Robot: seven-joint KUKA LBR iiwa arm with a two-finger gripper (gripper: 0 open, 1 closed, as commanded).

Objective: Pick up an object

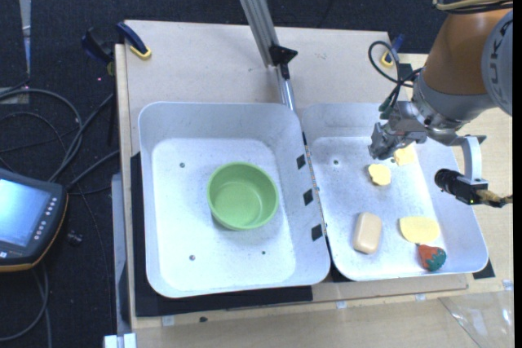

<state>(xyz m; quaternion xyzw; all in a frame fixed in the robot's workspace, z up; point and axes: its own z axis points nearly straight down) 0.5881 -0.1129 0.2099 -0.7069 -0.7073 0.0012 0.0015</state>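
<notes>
The jaws [383, 149] hover just above a small yellow piece [379, 174].

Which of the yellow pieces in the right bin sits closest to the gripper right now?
The small yellow piece just below the gripper, high in the right bin. The larger yellow piece lies lower, beside the red and green ball.

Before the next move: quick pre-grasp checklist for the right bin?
1. Gripper over the right bin: ok.
2. Small yellow piece just below the gripper, uncovered: ok.
3. Finger state: cannot tell.
4. Anything held: cannot tell.
5. Beige block, yellow disc and red-and-teal object lie apart from the small yellow piece: ok.
6. Green bowl in the left bin, away from the arm: ok.
</notes>
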